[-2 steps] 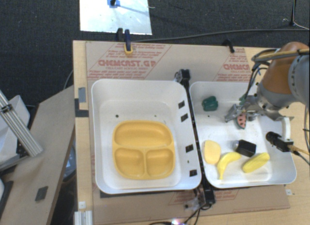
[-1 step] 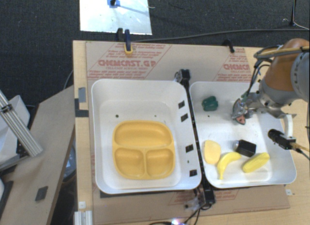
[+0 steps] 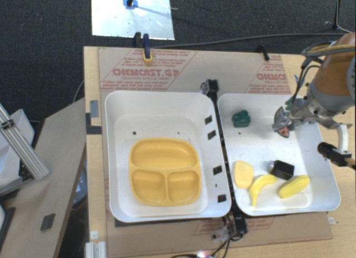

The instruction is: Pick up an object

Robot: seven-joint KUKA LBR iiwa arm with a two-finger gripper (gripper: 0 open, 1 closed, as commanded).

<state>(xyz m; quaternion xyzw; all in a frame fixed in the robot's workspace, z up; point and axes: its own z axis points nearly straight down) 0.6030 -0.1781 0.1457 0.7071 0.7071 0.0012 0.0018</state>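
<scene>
The right bin [image 3: 322,140] holds a dark green lump [image 3: 241,119] near its back left. A black block [image 3: 282,169], a yellow banana [image 3: 261,184], a yellow corn cob [image 3: 293,185] and a pale yellow slice [image 3: 243,174] lie along its front. My gripper [image 3: 282,124] hangs over the back right of this bin, to the right of the green lump and well behind the black block. A small reddish patch shows at its tip; what it is I cannot make out.
A yellow divided plate [image 3: 165,170] lies in the left bin [image 3: 119,140]. A divider with black clips [image 3: 216,145] runs between the bins. The arm's grey and orange body [image 3: 334,79] covers the right bin's far right corner.
</scene>
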